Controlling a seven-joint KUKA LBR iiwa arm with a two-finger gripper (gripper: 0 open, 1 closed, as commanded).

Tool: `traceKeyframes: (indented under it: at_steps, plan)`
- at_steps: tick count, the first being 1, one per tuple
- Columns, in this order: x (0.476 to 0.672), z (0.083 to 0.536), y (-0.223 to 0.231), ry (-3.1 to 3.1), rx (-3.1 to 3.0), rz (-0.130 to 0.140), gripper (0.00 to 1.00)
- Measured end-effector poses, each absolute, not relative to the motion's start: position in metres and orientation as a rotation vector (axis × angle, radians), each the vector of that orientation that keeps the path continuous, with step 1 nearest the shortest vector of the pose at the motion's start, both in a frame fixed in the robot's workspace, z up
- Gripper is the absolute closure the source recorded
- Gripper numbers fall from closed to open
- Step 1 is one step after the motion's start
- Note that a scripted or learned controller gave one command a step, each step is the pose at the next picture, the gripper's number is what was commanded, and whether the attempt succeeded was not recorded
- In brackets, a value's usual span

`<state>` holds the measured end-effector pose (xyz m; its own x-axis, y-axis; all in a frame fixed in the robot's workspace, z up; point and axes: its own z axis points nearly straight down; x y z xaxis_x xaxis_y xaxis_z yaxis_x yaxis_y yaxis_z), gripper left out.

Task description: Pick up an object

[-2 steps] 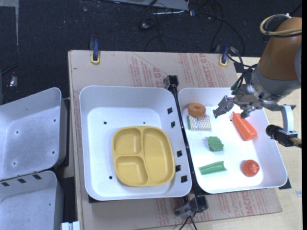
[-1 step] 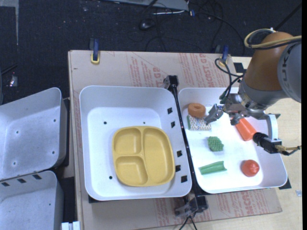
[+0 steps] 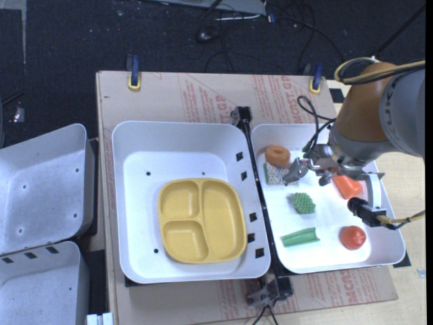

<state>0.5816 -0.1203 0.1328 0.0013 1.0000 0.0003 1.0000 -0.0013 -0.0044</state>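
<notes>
Currently end effector (image 3: pixel 306 168) hangs over the right bin (image 3: pixel 389 249), grip state unreadable; centre squarely over green block (image 3: pixel 302 203), then descend straight.

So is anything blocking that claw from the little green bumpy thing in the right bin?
Nothing visible. The gripper hangs over the right bin, just above and left of the green bumpy piece in this view, with bare white floor between them. The orange ring lies off to the other side.
</notes>
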Motion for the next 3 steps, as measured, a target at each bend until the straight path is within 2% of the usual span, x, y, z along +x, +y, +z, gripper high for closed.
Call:
traceKeyframes:
  at_steps: [1,2,3]
  plan:
    - [0.581,0.089,-0.12,-2.217,-2.22,0.005,0.0]
    - [0.582,0.102,-0.12,-2.22,-2.224,0.0,1.0]
    - [0.579,0.146,-0.12,-2.223,-2.225,-0.003,1.0]
